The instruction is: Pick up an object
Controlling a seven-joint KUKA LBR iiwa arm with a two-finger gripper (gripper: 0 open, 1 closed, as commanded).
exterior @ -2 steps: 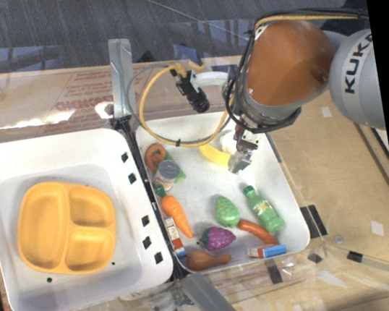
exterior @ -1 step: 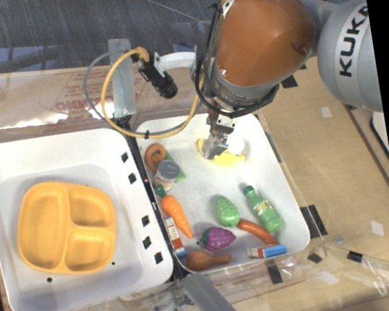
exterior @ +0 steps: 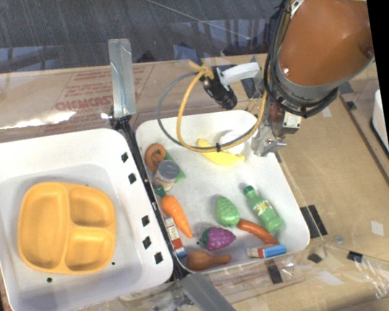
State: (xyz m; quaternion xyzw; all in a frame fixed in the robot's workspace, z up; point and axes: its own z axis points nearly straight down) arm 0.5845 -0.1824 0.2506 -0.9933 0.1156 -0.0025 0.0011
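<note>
We are lowering the end effector (exterior: 271,140), its state unclear to us, squarely over the yellow plastic banana (exterior: 222,155) before closing.

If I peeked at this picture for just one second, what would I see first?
Probably the big orange band of the robot arm at the top right, hanging over the right bin. Next, the yellow divided plate sitting alone in the left bin. Then the toy food in the right bin, such as the carrot and purple grapes.
</note>
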